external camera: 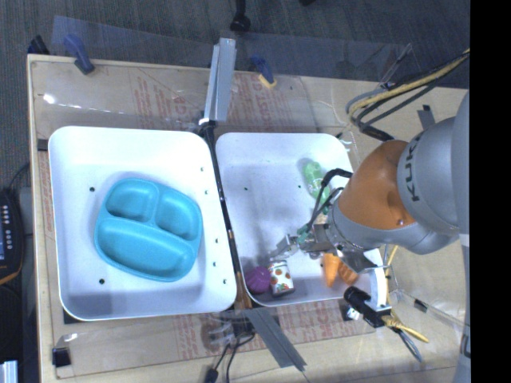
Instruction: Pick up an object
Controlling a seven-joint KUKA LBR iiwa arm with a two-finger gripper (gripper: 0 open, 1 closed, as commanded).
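We see the arm (415, 190) reaching in from the right over the right bin (263, 154), its orange band bulging above the wrist. The jaws (289, 246) sit low over the bin's near half, pointing toward the left, and we cannot tell whether they are spread or pressed together, since the metal tips blur into the white floor. Nothing is visibly caught between them.

Just below the jaws, near the bin's front wall, a small white carton with red and green print (280, 279) stands beside a purple object (257, 278); the two are touching or nearly so. An orange object (337, 268) lies further right, partly covered by the wrist. A green object (311, 171) rests toward the bin's far right side, close to the arm's cabling.

The left bin (72, 158) carries a blue divided tray (148, 228) with three compartments, lying flat and turned at a slant. Both bins rest side by side on the tabletop (120, 94), with a grey bar (219, 82) standing between them at the far edge
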